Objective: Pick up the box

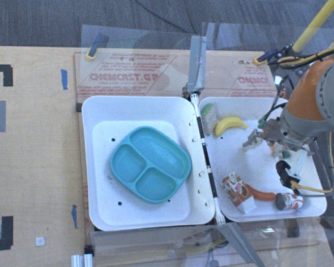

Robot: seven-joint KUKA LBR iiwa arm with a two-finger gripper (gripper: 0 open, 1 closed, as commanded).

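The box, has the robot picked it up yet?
Not yet. Nothing looks done: the box lies on the floor of the right bin, near its front edge, beside an orange sausage-shaped toy. The claw hangs above the bin's back half, apart from the box. Left to do: move over the box, grip it and lift.

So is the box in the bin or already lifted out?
In. The box lies on the floor of the right bin, near its front edge, with the gripper apart from it.
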